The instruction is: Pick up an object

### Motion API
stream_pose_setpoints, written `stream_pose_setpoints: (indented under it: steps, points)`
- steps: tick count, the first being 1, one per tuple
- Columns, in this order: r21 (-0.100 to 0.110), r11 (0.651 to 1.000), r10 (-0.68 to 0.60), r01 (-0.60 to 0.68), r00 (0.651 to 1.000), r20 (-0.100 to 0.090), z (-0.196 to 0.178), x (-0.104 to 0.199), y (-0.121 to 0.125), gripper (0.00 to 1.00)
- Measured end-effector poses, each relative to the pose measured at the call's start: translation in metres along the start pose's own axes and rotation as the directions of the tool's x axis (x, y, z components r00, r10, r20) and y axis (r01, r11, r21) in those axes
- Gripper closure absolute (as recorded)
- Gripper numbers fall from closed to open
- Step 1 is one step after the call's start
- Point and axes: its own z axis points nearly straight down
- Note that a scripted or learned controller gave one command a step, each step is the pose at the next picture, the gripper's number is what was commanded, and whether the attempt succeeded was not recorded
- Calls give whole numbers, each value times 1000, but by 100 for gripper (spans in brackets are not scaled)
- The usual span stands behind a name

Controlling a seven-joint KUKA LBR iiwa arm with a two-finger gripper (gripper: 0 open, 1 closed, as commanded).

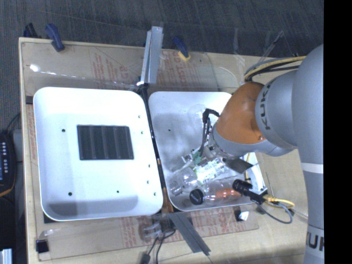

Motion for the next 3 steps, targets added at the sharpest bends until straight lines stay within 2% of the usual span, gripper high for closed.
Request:
stream_pose_setpoints:
  steps: [1,2,3]
  points:
    - [-1,996,87,-87,996,3,-88,-5,-31,0]
    - [2,990,144,-144,990,2,-44,-52,-2,0]
    - [1,996,87,-87,996,0,0,-59,36,0]
